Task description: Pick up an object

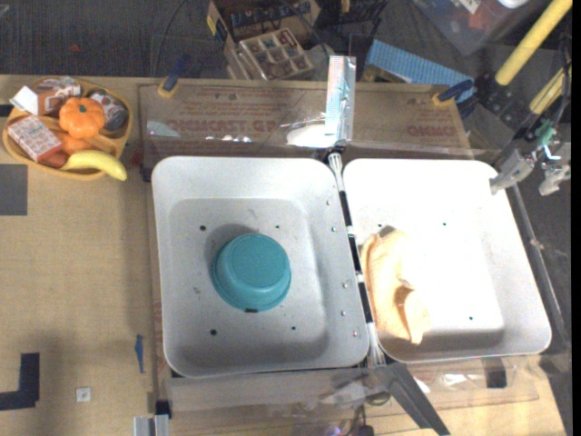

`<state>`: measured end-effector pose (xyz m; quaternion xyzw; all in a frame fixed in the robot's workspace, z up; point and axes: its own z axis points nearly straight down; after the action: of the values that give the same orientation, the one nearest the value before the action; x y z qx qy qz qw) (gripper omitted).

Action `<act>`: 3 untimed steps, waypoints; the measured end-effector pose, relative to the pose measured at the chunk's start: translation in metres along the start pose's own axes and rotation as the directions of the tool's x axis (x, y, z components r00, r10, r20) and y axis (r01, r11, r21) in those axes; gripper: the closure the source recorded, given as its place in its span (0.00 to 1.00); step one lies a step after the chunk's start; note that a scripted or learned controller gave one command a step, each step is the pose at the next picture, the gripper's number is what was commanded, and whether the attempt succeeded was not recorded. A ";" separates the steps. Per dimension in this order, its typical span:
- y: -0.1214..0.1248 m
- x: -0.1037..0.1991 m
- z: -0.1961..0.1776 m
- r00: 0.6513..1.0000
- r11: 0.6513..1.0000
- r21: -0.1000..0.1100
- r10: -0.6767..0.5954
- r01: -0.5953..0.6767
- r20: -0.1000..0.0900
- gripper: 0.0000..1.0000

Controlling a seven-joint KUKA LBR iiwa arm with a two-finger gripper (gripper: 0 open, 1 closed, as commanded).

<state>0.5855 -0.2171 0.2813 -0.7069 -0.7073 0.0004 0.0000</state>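
A teal bowl (252, 271) lies upside down in the middle of the left bin (182, 189). A floppy tan and orange cloth-like object (396, 287) lies against the left wall of the right bin (454, 198). My gripper (526, 176) hangs over the right bin's far right rim, well away from both objects. Its two pale fingertips (503, 174) stand apart with nothing between them.
A yellow dish with toy fruit, a banana and small boxes (68, 127) sits on the bench at the far left. A clear upright divider (340, 98) stands behind the bins, on a brown board. Clutter and a yellow pole (537, 27) lie beyond the bench.
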 end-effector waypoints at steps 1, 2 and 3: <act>-0.024 0.043 0.110 0.996 0.996 0.000 -0.088 0.088 0.000 0.00; -0.058 0.112 0.169 1.000 1.000 0.002 -0.017 0.017 -0.001 0.00; -0.086 0.117 0.190 0.995 0.995 -0.020 -0.101 0.101 0.003 0.00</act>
<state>0.4997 -0.0999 0.0910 -0.6701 -0.7422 -0.0061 -0.0079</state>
